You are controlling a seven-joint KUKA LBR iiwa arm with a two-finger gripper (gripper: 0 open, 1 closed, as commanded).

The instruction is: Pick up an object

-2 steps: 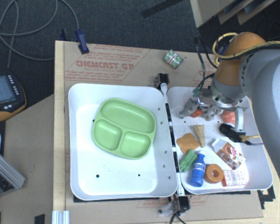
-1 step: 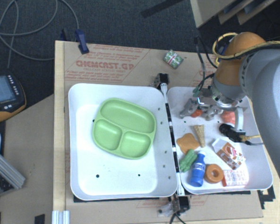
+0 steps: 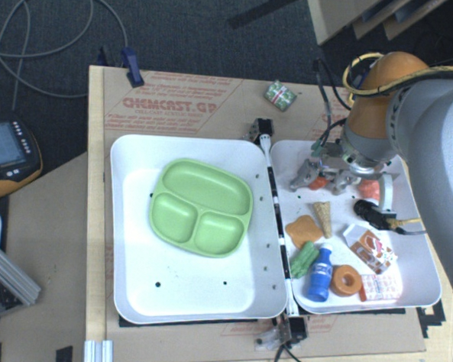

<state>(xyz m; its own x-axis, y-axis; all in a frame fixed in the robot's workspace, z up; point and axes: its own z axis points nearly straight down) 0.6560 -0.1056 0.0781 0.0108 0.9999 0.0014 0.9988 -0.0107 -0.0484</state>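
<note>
Reaching into the upper part of the right bin (image 3: 426,292), the gripper (image 3: 315,179) hovers with fingers apart, nothing between them. Below it lie an ice-cream cone (image 3: 323,217), blue bottle (image 3: 321,274) and donut (image 3: 347,281) (green divided plate (image 3: 200,207) sits in left bin (image 3: 128,285)).

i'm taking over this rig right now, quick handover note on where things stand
Tool: low in the back of the right bin, over a small orange-red piece; nothing seen held.
Right bin: cone, bottle, donut, green veg, snack packs.
Left bin: green tray.
Done: no pick visible.
Left: grasp one object and lift.
</note>
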